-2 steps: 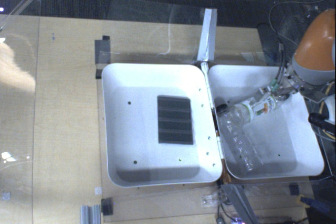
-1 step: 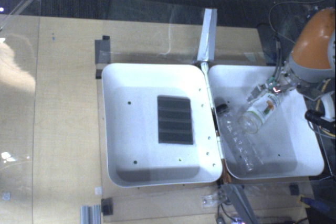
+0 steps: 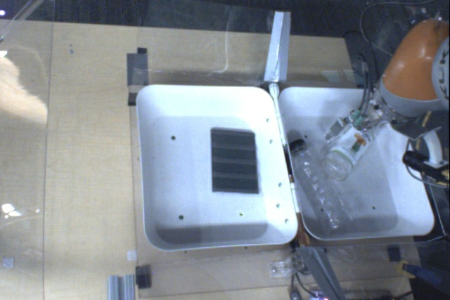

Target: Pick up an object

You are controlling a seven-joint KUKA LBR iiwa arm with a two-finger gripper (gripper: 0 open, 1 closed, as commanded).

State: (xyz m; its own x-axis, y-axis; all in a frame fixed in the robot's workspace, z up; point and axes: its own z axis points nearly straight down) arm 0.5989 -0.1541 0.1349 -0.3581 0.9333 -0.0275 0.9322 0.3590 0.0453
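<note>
A dark grey ribbed rectangular block (image 3: 235,161) lies flat in the middle of the left bin (image 3: 162,116). In the right bin (image 3: 408,214), clear plastic items (image 3: 320,190) lie along the left side. A small black piece (image 3: 297,145) rests against the wall between the bins. My gripper (image 3: 349,139) hangs low over the upper middle of the right bin, beneath the orange band (image 3: 416,63). A clear, rounded piece (image 3: 339,166) sits directly under it. Whether it touches that piece cannot be made out.
A metal strip (image 3: 277,46) runs back from the seam between the two bins. Cables (image 3: 422,164) hang at the right bin's right edge. Wooden bench top (image 3: 77,151) spreads to the left of the bins.
</note>
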